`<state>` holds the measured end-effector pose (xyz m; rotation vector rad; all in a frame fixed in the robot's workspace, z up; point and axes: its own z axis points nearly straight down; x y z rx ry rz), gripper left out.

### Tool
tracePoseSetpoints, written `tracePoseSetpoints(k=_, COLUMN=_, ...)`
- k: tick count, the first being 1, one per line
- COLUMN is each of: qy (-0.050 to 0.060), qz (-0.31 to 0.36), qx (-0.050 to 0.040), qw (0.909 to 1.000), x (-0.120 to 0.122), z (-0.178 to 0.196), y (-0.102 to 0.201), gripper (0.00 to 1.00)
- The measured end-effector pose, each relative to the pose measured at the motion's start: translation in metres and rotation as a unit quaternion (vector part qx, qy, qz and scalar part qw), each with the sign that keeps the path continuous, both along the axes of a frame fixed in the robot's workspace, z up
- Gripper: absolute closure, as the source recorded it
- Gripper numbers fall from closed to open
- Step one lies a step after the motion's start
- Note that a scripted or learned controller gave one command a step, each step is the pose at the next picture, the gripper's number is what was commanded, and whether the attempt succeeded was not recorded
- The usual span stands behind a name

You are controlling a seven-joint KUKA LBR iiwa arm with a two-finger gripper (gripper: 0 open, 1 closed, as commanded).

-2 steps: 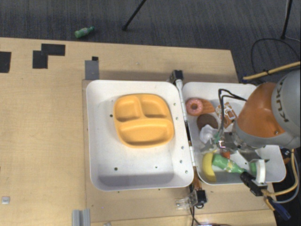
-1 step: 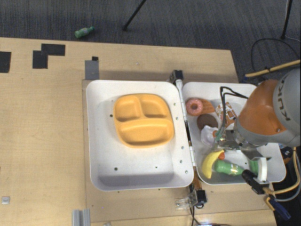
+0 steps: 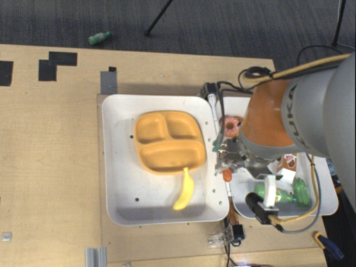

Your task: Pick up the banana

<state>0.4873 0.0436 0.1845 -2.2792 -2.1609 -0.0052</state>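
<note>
One fixed camera looks down slantwise on both bins [image 3: 111, 166].

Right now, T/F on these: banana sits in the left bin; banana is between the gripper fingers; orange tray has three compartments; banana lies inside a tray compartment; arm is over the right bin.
1. The banana sits in the left bin. True.
2. The banana is between the gripper fingers. False: it lies free on the bin floor, apart from the arm.
3. The orange tray has three compartments. True.
4. The banana lies inside a tray compartment. False: it lies outside the tray, at its near edge.
5. The arm is over the right bin. True.
</note>
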Motion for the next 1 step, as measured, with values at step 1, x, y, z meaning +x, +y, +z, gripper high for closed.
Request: tracePoseSetpoints(k=1, qy=0.000, qz=0.124, qx=-0.0015, qw=0.9923, x=0.0658, z=0.0207, y=0.0538, gripper=1.00)
